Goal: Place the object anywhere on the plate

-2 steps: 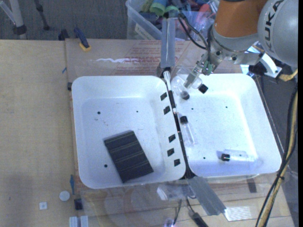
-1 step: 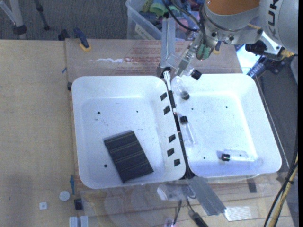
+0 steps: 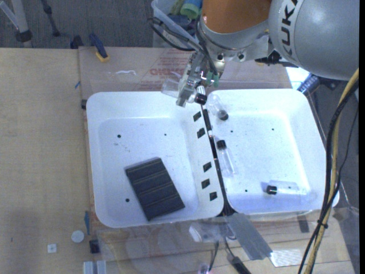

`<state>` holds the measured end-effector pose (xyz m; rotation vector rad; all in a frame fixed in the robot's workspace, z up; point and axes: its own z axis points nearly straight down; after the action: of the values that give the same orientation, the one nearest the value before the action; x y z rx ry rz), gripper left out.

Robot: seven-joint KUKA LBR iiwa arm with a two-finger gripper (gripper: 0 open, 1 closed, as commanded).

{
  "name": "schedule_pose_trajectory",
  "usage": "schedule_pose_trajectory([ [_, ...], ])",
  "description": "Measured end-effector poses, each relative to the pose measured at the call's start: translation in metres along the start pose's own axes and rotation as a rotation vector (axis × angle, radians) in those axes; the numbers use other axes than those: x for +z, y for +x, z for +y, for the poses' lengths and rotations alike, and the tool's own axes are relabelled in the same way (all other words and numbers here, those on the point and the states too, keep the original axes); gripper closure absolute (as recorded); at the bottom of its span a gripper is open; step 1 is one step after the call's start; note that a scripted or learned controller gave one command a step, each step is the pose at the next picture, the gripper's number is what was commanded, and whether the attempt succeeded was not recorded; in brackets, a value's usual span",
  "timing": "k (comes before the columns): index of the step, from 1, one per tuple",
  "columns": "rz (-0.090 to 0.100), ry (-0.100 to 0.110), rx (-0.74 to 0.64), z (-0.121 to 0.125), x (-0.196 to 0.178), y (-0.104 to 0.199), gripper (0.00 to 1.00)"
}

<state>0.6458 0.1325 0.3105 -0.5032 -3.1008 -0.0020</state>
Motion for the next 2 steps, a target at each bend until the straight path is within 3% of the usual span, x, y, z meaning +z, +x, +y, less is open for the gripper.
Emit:
schedule_pose_trajectory([
  [1,0.000,0.000,-0.127,0.029,0.028,-0.005,1.00],
  [2,-0.007,-0.004,-0.346,0.086,-0.040,0.028,1.00],
])
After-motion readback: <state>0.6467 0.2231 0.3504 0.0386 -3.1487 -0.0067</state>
